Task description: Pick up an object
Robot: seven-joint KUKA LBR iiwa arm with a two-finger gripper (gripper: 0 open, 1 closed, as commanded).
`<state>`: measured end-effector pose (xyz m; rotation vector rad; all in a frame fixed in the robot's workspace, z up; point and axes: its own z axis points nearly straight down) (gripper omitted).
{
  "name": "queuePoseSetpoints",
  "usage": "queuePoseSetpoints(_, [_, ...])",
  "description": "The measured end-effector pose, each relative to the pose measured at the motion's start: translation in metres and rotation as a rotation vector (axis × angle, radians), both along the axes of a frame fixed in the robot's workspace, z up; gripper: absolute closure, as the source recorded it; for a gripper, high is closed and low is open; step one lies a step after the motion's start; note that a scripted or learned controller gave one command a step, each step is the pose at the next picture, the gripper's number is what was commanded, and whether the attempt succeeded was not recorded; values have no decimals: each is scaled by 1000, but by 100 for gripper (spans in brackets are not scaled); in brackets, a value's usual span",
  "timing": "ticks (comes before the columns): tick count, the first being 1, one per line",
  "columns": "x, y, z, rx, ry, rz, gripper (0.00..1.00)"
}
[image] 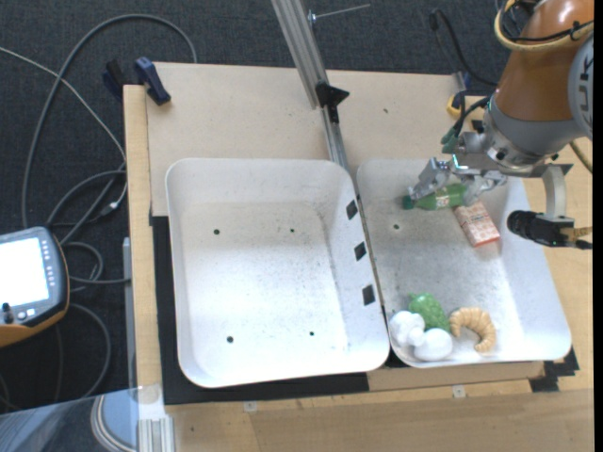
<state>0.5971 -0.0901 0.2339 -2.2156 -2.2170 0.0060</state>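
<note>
My gripper [439, 174] hangs over the back of the right bin [528, 281], low and close to a green bottle-like object [441, 199] that lies on its side. From this angle I cannot see whether the two touch. A small pink and white box [478, 224] rests just right of the green object. In the bin's front corner sit a green lump [429, 309], a pair of white rounded pieces [419, 335] and a tan croissant-shaped toy [475, 328].
The left bin [188, 281] stands beside the right one, with black clips [359, 250] along the shared wall. A slanted metal rail [306, 50] crosses the bench at the back. The grey arm with its orange band [551, 36] fills the upper right.
</note>
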Motion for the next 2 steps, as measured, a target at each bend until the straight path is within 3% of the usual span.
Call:
queuePoseSetpoints(1, [1, 0, 3, -1, -5, 0, 0])
queuePoseSetpoints(2, [0, 4, -60, 0, 1, -1, 0])
